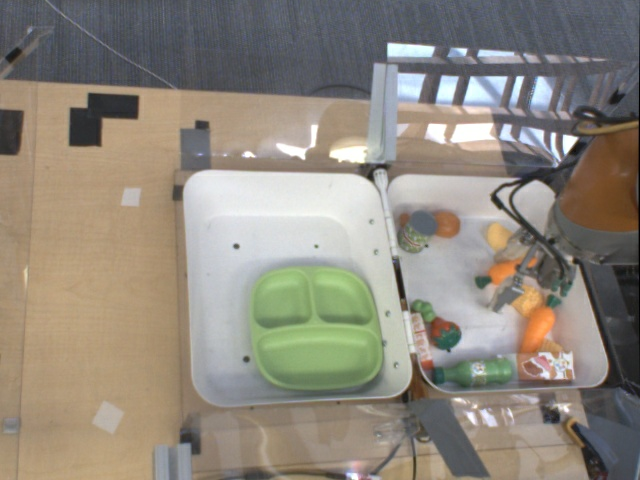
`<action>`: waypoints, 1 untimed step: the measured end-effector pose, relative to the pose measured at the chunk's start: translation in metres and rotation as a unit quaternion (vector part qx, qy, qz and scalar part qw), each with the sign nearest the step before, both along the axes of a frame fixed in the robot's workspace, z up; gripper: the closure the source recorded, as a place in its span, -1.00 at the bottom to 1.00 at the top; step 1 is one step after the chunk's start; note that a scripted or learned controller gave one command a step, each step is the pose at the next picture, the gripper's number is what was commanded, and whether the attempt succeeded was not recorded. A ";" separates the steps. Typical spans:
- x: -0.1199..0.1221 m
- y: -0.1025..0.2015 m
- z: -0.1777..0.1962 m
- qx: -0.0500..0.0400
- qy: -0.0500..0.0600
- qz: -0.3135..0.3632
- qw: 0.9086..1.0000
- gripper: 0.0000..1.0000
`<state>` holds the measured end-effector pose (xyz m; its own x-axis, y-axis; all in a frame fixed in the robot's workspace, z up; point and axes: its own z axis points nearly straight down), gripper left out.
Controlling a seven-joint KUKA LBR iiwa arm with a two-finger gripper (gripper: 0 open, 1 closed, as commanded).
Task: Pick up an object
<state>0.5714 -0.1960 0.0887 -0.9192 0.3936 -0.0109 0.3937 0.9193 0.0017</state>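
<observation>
My gripper (522, 284) hangs low in the right bin (460, 293), on its right side, below the orange band of the arm (598, 183). It sits among several toys: a small orange carrot with a green top (499, 272) just to its left, a yellow piece (528, 303) right under it and a larger orange carrot (538, 327) in front of it. A yellow item (498, 235) lies farther back. The gripper body hides what lies directly beneath it.
The left bin (215, 228) holds a green divided plate (315, 326). Also in the right bin are a can (412, 236), an orange ball (446, 224), a red and green vegetable (443, 333), a green bottle (476, 372) and a red carton (546, 366). A metal rack (500, 88) stands behind.
</observation>
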 end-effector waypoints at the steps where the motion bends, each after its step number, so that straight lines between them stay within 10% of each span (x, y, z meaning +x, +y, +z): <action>1: 0.027 0.060 0.000 0.002 -0.002 -0.021 1.000 -1.00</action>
